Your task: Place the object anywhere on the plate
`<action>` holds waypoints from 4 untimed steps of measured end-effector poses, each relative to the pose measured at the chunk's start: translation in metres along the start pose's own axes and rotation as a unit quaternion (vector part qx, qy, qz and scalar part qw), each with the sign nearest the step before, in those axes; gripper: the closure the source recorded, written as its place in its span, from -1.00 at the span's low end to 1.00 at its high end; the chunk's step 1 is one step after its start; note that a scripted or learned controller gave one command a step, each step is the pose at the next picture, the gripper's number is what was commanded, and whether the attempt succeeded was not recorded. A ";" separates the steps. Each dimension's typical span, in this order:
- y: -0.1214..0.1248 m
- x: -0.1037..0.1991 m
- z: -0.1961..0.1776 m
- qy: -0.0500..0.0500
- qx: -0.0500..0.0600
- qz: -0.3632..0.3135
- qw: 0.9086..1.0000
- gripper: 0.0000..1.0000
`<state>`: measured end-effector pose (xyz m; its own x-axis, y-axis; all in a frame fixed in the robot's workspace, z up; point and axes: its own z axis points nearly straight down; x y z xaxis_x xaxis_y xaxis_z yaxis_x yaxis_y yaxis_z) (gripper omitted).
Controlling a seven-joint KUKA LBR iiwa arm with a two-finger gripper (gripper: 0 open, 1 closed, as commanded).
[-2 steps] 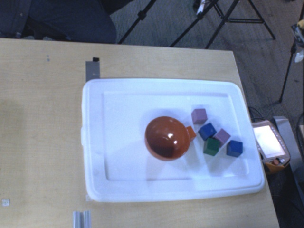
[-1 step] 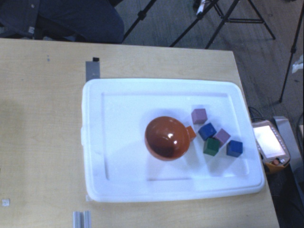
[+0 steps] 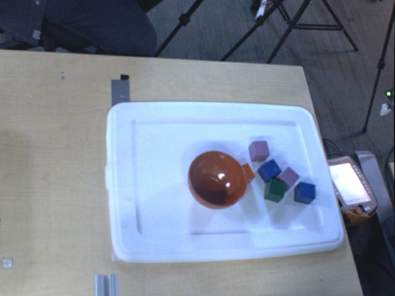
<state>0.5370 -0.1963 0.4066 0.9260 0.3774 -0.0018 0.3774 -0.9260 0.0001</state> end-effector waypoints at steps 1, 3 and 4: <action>0.033 0.060 -0.027 0.000 -0.001 -0.165 0.986 -1.00; 0.038 0.109 -0.027 0.001 -0.002 -0.185 0.983 -1.00; 0.038 0.110 -0.027 0.001 -0.002 -0.185 0.983 -1.00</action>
<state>0.6527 -0.1899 0.4335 0.7249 0.6888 -0.0002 0.6888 -0.7249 0.0028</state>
